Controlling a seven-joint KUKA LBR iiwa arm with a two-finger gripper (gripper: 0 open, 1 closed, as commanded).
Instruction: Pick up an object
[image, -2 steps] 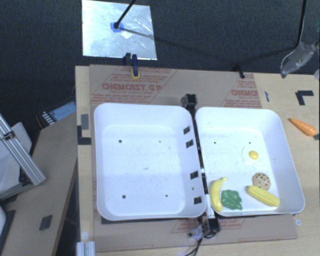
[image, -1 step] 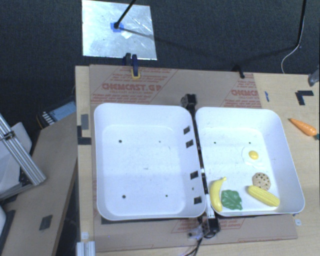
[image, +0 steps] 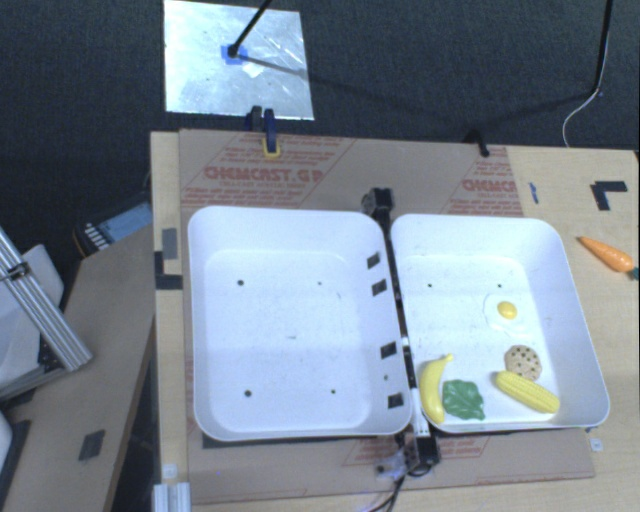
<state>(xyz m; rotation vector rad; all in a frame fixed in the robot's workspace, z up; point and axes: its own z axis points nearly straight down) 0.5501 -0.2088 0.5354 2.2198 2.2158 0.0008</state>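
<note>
1. Camera view, contents: the shallow white plastic right bin (image: 572, 290) holds five toy food items, all gathered in its near half.
2. Positions: the yellow plastic banana (image: 433, 388) lies along the bin's inner wall, next to the divider. The flat green leafy piece (image: 463, 400) touches the banana's lower end. The yellow corn cob (image: 527, 392) lies near the front right corner, just below the round brown cookie (image: 522, 361). The white fried egg with a yellow yolk (image: 505, 311) sits apart, nearer the centre.
3. Reason for placement (judgement): the items look scattered at random, as loose stock for picking. The slanted bin walls would let pieces settle toward the low edges.
4. Outliers: an orange toy carrot (image: 607, 254) lies on the brown cardboard bench top (image: 300, 170), outside the bin and well apart from the other items. The shallow white plastic left bin (image: 197, 300) adjoins the right bin.
5. Arm pose: cannot be told from this picture. Whether the gripper is open, closed or gripping anything likewise cannot be told.
6. Task status (judgement): no item is lifted and the pick is not yet done. The egg and corn cob stand clear of neighbours and look easiest to take.
</note>
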